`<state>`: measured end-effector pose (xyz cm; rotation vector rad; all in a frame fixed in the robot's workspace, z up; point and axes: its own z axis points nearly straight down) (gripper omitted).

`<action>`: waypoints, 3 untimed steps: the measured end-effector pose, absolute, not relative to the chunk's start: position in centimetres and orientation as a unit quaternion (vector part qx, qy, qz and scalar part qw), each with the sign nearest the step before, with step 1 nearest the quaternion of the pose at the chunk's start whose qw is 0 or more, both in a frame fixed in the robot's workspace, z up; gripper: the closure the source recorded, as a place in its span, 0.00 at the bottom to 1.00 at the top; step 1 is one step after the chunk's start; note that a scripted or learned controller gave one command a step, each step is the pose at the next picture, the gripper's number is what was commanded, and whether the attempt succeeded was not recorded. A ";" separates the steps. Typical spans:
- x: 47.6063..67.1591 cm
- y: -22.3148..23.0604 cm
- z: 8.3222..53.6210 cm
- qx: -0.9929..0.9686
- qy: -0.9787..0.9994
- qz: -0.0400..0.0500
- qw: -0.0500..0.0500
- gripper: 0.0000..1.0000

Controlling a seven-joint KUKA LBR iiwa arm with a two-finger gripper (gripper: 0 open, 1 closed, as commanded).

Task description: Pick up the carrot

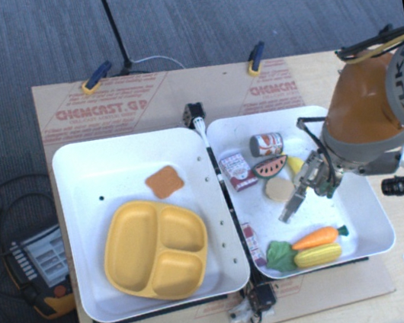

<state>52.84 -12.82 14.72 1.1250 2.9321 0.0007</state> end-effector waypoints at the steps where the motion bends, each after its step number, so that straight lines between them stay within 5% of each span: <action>1: 49.0 -14.5 9.2 0.308 0.951 0.002 0.008 0.00; 2: 49.3 -14.4 10.3 0.309 0.951 0.004 0.011 1.00; 3: 48.5 -7.0 18.4 0.418 0.908 0.001 0.001 1.00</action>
